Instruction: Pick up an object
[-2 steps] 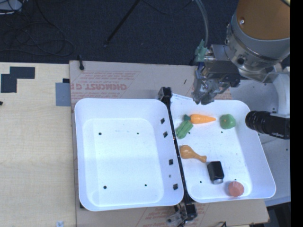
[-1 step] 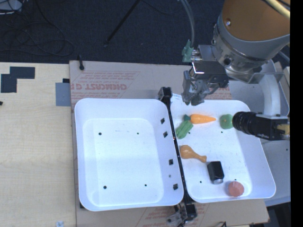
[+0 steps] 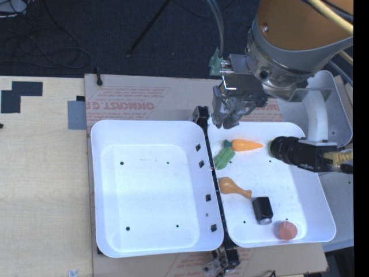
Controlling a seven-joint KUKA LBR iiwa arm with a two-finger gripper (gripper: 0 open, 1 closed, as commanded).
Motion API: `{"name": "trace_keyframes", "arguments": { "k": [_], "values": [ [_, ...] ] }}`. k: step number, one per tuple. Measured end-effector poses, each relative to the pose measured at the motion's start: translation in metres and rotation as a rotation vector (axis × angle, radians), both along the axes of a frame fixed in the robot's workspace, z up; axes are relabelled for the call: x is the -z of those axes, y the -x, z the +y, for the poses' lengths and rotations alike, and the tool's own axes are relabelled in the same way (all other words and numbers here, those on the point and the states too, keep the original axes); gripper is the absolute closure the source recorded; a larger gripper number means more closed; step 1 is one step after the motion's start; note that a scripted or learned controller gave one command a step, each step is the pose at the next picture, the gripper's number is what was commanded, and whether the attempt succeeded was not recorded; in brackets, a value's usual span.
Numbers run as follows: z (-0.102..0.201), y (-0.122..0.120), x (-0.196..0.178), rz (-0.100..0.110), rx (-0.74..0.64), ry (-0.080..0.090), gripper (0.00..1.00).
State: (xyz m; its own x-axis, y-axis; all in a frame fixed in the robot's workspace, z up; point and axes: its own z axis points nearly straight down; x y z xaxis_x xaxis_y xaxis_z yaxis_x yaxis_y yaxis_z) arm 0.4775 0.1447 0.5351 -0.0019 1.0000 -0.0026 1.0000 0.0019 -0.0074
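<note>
Hovering gripper (image 3: 226, 119) over carrot (image 3: 247, 145) | green piece (image 3: 224, 157) beside | finger state perhaps unreadable

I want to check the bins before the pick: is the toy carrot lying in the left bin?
No, the carrot lies in the right bin, near its far edge, just below the gripper.

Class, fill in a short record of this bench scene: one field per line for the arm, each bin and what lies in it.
arm: grey with orange band, claw above the right bin's far left corner
claw contents: nothing seen between fingers
right bin: carrot, green piece, tan drumstick-shaped toy, black block, pink ball
left bin: bare white floor showing
carrot and green piece: close together, nearest the claw
</note>
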Motion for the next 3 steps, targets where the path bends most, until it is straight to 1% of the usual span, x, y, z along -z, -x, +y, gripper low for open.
{"name": "trace_keyframes", "arguments": {
  "k": [1, 2, 3],
  "values": [
    [0.038, 0.000, 0.000, 0.000, -0.002, 0.000, 1.00],
    [0.077, -0.047, 0.001, 0.000, -0.001, 0.002, 1.00],
    [0.101, -0.023, 0.000, 0.003, -0.002, 0.002, 1.00]
  ]
}}
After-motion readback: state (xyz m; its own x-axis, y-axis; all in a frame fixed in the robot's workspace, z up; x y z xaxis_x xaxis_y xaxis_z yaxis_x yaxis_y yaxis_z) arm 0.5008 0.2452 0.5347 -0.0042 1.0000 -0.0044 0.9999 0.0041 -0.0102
